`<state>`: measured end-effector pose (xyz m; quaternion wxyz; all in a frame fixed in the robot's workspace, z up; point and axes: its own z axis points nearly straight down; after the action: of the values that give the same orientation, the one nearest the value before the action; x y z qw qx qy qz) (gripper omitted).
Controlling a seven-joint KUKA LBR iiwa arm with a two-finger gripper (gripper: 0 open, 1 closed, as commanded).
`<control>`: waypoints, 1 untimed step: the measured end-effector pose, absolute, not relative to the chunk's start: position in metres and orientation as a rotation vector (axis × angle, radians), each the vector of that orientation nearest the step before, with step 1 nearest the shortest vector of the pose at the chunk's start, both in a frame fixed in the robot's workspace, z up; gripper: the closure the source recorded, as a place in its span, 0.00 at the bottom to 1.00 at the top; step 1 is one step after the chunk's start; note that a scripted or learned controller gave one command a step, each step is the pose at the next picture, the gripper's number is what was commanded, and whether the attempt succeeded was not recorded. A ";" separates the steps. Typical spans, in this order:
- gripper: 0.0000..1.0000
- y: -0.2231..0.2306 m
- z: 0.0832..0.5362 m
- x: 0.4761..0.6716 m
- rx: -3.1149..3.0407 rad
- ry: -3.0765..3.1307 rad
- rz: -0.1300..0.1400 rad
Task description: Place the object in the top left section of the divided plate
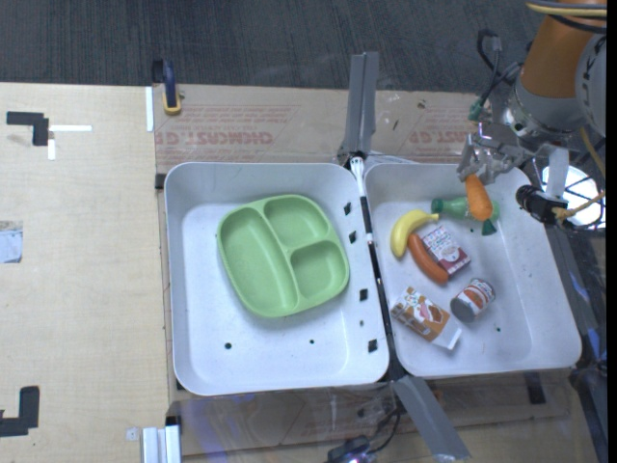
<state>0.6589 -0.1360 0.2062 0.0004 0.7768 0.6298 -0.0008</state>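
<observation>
In the far part of the right bin [564, 345], I see the gripper [479, 174] hanging from the grey arm with its orange band [562, 46], which reaches in from the right. An orange toy carrot [478, 199] sits right at the fingertips, and it looks pinched between them at its upper end, the fingers closed narrowly around it. Its long axis runs nearly upright in the picture, tilted a little, with the upper end under the fingers and the lower end pointing toward the near right. Green leaves [451, 205] spread out just beside it on the left and below it, so I cannot tell which end is the tip.

Just left of and nearer than the carrot lies a yellow banana [409, 230], curved, touching a red sausage-like piece [425, 259] and a small red-and-white packet [445, 249]. Nearer still are a small can [472, 299] lying on its side and a flat snack box [423, 314].

In the left bin [193, 355] lies the green divided plate [281, 255], turned at a slant, with one long section on its left and two smaller ones on its right. It is well apart from the carrot, with the bins' shared wall between them.
</observation>
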 end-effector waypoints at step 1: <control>1.00 -0.023 0.192 0.654 2.446 1.973 -0.002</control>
<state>0.6540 -0.0230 0.1920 -0.0005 0.7783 0.6279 -0.0006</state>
